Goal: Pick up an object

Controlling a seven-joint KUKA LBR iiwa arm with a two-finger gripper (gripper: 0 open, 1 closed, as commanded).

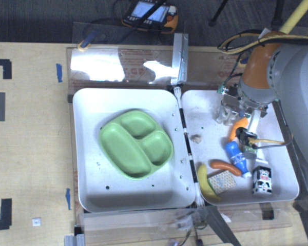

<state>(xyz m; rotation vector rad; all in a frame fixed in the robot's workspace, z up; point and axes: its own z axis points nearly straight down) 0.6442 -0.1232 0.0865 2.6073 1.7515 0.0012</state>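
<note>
**Pincer low over the right bin's far side**

Nearest me, a banana (203,181), a waffle-patterned piece (220,181) and a black-and-white carton (262,180) crowd the right bin (205,106). Behind them lie a sausage (226,167) and a blue tube (236,157). Farther back, an orange object (238,127) sits just beside the gripper (227,116), slightly nearer than it; whether its fingers are apart I cannot tell.

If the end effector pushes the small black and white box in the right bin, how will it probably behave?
The black and white box appears to stand upright on a small base, so a push near its top would probably tip it. It looks like light carton, likely sliding easily on the smooth right bin. It stands near the bin's corner, so it may jam there.
</note>
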